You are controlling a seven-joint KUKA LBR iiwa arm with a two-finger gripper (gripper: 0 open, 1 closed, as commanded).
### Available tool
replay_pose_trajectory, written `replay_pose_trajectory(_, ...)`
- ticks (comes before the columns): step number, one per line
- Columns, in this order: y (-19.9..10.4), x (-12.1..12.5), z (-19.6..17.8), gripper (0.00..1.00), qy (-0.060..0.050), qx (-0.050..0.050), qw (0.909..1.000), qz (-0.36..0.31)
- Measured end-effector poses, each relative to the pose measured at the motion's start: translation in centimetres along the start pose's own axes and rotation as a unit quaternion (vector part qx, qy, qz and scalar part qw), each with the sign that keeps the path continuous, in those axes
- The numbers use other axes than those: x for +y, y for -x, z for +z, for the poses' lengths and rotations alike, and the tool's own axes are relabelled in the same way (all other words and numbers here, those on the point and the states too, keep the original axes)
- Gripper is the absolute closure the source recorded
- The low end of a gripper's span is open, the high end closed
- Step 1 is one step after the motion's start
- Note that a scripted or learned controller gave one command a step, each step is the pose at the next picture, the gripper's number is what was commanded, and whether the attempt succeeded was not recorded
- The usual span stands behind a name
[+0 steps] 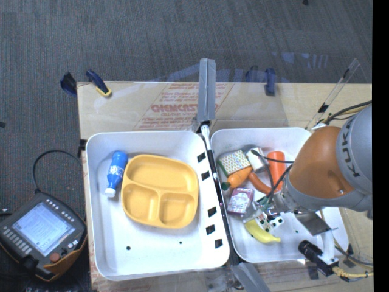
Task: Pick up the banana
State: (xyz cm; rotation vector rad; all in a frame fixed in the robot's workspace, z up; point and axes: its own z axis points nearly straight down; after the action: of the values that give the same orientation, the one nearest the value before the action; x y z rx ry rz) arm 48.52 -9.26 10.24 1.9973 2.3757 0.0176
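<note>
**Gripper over the banana, no grab confirmed yet**

From my remote seat I saw the gripper [271, 216] low in the right bin [340, 248], w/ the grey-and-orange arm [331, 166] covering most of that bin's right half. The banana [261, 232] lay just below and slightly left of the gripper, flat on the bin floor, not lifted. Whether the gripper was touching it I couldn't tell; the wrist hid the contact zone. Spread or pressed together, I couldn't tell either, so I wouldn't call it a hold.

Progress, as I judged it: approach approx done, grasp and lift both left to do. Nothing yellow showed between any fingers.

Room & edges: the banana sat close to the bin's near rim, w/ the divider between bins [214, 193] off to the gripper's left. Just left of the gripper was a small purple packet [240, 201], and up-left of it an orange carrot-like piece [240, 176] and a green-checked item [234, 161]. A red-orange piece [276, 160] sat straight above. So clutter crowded the left and upper sides; the bare floor was mostly below and to the right, toward the near rim. I reckoned a straight vertical lift was the cleanest way out.

Far left of the gripper, the other bin [100, 236] held a yellow divided plate [161, 190] and a blue bottle [115, 172], well apart from the work.
</note>
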Motion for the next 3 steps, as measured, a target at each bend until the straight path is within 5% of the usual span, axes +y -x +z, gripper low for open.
replay_pose_trajectory(1, 0.2, 0.5, -1.4, 1.0, 0.007, -0.003, 1.0, 0.001)
replay_pose_trajectory(2, 0.1, 0.5, -1.3, 0.0, 0.006, -0.002, 1.0, 0.001)
replay_pose_trajectory(3, 3.9, -0.4, 0.1, 0.0, 0.002, 0.007, 0.9972, -0.075)
